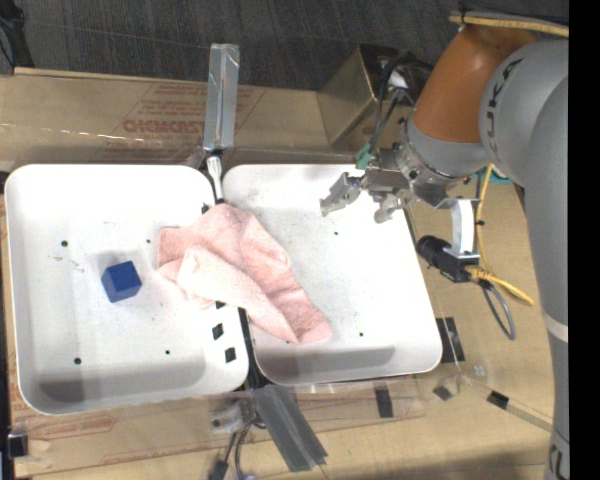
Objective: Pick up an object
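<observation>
Gripper (362,201) over right bin (400,298) far edge, fingers apart, apparently holding nothing. Pink cloth (242,268) straddles both bins' shared edge; blue cube (121,280) in left bin (40,268).

The grey arm (525,168) comes in from the right side of the frame, orange band up top near the wrist. The gripper (362,202) hangs in the upper middle-right, tilted over toward the left, jaws spread apart with nothing between them.
</observation>
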Motion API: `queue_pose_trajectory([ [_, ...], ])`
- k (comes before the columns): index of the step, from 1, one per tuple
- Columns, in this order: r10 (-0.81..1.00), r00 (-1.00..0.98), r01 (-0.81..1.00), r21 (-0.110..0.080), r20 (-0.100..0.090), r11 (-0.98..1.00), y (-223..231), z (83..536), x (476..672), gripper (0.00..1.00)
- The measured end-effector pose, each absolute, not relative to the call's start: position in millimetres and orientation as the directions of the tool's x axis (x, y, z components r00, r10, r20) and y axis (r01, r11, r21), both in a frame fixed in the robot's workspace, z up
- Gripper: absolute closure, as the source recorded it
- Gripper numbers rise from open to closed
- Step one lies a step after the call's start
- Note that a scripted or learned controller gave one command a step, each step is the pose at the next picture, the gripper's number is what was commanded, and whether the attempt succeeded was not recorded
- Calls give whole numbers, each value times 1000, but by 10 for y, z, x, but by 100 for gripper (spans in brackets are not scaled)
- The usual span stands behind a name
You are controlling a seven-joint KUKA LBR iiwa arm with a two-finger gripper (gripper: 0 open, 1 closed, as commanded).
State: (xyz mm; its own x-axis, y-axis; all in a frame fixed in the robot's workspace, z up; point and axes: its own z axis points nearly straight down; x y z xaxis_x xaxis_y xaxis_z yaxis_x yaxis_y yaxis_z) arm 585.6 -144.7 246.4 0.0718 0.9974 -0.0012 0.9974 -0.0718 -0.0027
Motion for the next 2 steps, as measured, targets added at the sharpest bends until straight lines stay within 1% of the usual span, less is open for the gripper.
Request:
queue_pose_trajectory([
  [1, 1000, 12, 1000, -7, 0, -12, -899, 1449, 5754, 0],
  [2, 916, -401, 916, -4, 3, 401, -1113, 910, 5598, 0],
])
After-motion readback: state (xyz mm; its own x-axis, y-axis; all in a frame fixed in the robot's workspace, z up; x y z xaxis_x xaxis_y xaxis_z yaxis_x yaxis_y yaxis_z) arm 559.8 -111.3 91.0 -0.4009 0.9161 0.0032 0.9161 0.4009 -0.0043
